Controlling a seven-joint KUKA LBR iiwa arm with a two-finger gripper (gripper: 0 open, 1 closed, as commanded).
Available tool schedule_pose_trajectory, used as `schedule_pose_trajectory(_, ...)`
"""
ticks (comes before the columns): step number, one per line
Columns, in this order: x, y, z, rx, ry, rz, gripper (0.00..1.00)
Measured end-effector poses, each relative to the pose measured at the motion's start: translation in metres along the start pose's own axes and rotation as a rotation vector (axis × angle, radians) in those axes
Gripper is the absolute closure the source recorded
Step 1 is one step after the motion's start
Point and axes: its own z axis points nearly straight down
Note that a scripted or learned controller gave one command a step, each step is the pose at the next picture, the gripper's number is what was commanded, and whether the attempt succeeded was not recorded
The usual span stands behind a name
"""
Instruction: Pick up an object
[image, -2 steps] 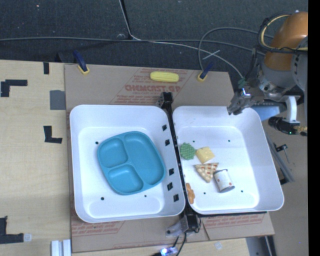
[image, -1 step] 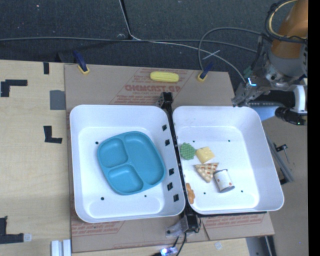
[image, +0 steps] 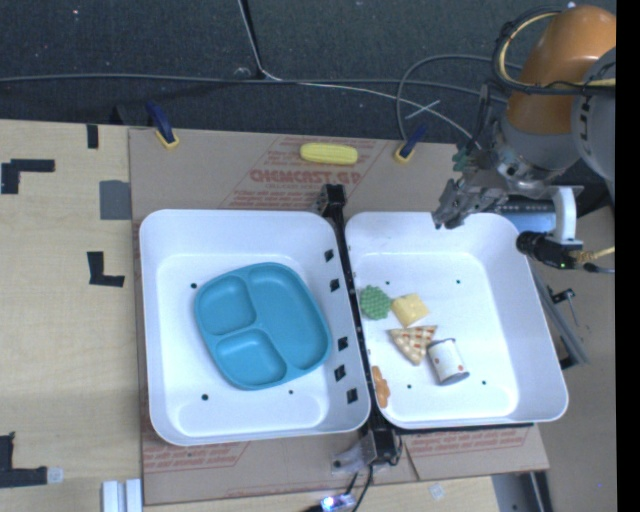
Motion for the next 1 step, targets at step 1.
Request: schedule_pose_trajectory(1,0.0485,-0.0276,-0.0036,0.000,0.000,0.000,1.00)
